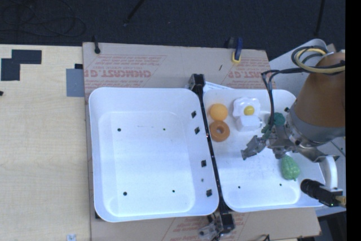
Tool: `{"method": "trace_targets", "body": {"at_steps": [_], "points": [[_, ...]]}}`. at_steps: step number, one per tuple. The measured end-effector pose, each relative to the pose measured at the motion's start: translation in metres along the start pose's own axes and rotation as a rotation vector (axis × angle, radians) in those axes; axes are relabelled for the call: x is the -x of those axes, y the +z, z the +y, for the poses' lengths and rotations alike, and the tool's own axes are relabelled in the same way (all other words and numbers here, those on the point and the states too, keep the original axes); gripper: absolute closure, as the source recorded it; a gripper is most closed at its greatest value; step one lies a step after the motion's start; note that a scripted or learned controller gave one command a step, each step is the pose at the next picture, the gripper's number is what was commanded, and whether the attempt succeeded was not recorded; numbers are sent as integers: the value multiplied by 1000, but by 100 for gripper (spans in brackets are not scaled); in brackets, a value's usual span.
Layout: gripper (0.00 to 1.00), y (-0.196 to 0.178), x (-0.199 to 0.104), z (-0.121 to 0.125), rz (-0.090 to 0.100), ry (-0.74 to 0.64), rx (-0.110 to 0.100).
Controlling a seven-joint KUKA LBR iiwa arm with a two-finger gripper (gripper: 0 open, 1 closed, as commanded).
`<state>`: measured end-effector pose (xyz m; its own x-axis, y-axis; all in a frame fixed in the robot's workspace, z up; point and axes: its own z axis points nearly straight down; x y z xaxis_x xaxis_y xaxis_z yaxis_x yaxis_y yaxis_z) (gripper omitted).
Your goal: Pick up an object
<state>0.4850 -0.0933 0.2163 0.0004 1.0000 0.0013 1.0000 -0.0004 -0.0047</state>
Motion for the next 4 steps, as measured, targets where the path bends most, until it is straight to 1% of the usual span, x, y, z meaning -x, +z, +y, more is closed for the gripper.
{"method": "trace_targets", "body": {"at_steps": [1,2,3,4], "points": [[0,-150,54,25,-8,3,21],[0,-198,64,26,-3,-2,8],[0,-310,54,74,-5,-4,16],[0,-322,99,59,-3,3,4]]}}
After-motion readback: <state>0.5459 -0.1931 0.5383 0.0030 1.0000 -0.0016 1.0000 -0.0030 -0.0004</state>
